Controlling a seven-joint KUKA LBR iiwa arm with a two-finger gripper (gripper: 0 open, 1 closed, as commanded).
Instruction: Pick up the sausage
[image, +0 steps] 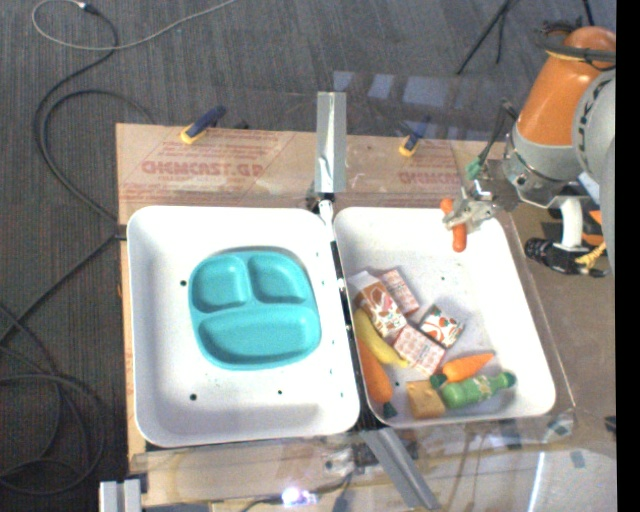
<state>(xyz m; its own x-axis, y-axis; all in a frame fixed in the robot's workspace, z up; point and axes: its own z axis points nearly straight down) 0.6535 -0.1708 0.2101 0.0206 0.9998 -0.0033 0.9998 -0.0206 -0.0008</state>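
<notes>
The sausage (458, 236), a small orange-red cylinder, hangs nearly upright over the far edge of the right bin (520, 290). My gripper (466, 212) is shut on its upper part, and its lower end sticks out below the fingers. The sausage is off the bin floor. The grey arm with its orange band (560, 90) reaches in from the upper right.
In the near half of the right bin lie a banana (372, 340), a carrot (466, 366), a green bottle (476, 389), a brown block (424, 401) and several snack packs (400, 305). The left bin (160, 400) holds a teal divided plate (256, 308).
</notes>
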